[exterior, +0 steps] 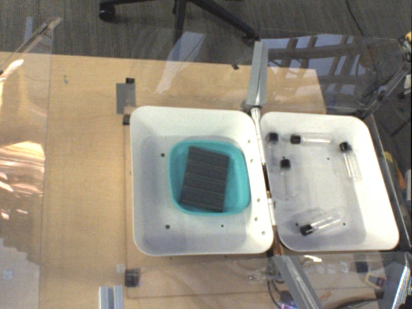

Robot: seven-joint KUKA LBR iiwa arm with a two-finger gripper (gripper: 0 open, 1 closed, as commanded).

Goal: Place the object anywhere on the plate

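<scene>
The dark ridged block (205, 179) lies flat on the teal plate (176, 166), left of centre. It looks stiff and light; its long edges suit pinching.

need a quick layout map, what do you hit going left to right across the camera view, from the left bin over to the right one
left bin wall → teal plate rim → dark grey ridged block lying on the plate → seam between the bins → right bin, holding several clear vials with black caps, for example one near its front
</scene>
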